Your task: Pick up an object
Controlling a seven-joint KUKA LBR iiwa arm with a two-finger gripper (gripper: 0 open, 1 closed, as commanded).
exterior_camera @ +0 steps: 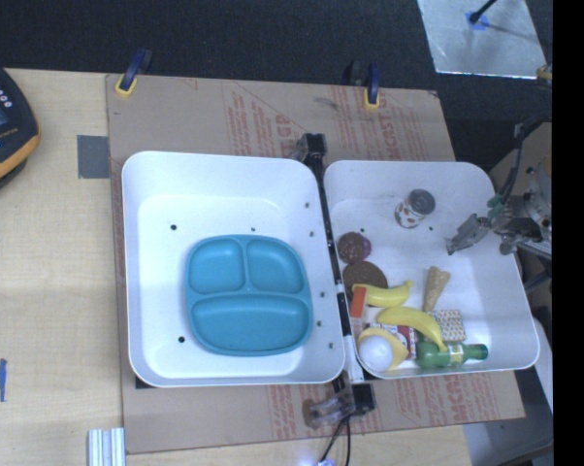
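Observation:
My gripper (478, 231) hangs over the right edge of the right bin (486, 184), reaching in from the right, with nothing visible in it. Below and left of it, the bin's near half holds a pile of toy food: two yellow bananas (405, 311), a tan cone (435, 286), a green bottle (449, 354) lying on its side, a white egg (375, 350), a waffle piece (451, 324) and two brown round cookies (359, 260). A small can (414, 207) stands apart near the bin's far side, left of the gripper.
The left bin (156, 187) holds a blue divided plate (248, 294). A black clip (313, 148) sits where the bins meet. A yellow and black pendant (1, 124) lies at the bench's far left. Clamps (371, 83) hold the cardboard sheet under the bins.

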